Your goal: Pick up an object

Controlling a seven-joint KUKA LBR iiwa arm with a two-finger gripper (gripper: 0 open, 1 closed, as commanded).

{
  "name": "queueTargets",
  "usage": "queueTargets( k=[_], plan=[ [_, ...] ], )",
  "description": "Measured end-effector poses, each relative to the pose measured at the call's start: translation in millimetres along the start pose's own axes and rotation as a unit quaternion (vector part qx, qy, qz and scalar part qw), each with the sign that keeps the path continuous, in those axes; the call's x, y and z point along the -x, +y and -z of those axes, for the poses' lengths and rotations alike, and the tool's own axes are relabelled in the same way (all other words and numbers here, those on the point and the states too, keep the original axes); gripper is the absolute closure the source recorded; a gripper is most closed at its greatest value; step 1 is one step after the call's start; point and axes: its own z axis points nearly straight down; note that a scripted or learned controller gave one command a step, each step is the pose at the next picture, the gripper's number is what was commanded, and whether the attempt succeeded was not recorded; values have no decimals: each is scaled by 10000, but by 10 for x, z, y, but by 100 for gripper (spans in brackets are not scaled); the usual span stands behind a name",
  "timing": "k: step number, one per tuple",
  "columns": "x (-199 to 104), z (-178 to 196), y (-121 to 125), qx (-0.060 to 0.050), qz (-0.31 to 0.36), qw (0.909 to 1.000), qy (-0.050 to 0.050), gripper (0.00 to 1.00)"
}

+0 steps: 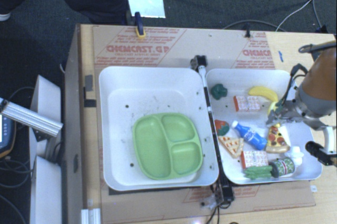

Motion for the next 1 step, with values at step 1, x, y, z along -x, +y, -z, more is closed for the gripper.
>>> queueTargets(
  k=[1],
  plan=[
    [-1509,900,367,-2,15,10000,16,100]
  ],
)
